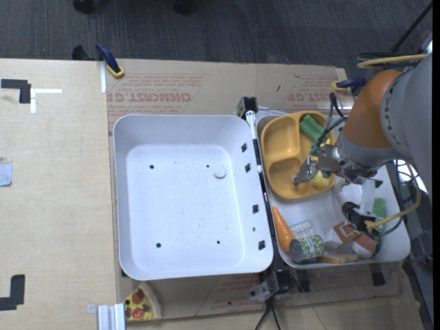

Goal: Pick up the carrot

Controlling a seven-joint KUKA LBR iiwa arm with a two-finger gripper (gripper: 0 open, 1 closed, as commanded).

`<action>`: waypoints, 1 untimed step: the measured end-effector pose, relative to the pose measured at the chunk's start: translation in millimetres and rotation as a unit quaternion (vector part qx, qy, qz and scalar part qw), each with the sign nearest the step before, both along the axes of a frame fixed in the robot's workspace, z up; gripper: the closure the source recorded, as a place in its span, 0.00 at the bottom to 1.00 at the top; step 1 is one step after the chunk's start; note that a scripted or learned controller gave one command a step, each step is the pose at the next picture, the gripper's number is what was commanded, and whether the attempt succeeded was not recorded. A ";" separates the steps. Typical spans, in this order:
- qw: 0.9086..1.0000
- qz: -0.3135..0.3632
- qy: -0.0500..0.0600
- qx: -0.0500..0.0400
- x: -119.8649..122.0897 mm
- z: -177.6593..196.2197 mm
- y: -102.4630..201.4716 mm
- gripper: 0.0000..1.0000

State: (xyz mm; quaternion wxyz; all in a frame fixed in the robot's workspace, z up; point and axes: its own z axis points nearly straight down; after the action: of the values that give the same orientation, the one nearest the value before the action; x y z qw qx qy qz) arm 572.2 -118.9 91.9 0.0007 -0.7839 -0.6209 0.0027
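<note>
Looking down at 2 white bins side by side on a bench covered in cardboard. Left bin [137, 184] with just a small pale disc [219, 172] sitting up around 1 o'clock from its middle. Right bin [395, 249] way more cluttered.

Carrot [282, 229] lying at the right bin's 8 o'clock corner, right against the left wall, fat orange end toward 12, tip toward 6. Touching or just about touching a small can [307, 247] with a green-and-white label at its 4 o'clock. Nothing gripping it, out in the open.

Yellow divided plate [282, 153] up at the bin's 11 o'clock, green thing [313, 127] in its top compartment. Gripper [307, 173] hanging over the plate's 4 o'clock edge, close to a little yellow object [320, 179]. Metal fingers pointing toward 8 o'clock, but can't tell if spread or pinched from this angle, too small and blurry. Well apart from the carrot, which sits at about 7 o'clock from the gripper.

Grey arm with the orange band [368, 112] coming in from 3 o'clock. Some packaging bits at the bin's 4 o'clock, hard to make out.
</note>
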 end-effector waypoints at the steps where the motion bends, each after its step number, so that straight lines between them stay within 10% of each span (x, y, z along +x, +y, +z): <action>1: 1.000 0.010 0.001 0.000 20.4 39.8 -82.1 0.00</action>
State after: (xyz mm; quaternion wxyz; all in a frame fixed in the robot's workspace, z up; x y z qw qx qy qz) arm 592.5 -201.0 131.7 0.0013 -0.7774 -0.6290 0.0036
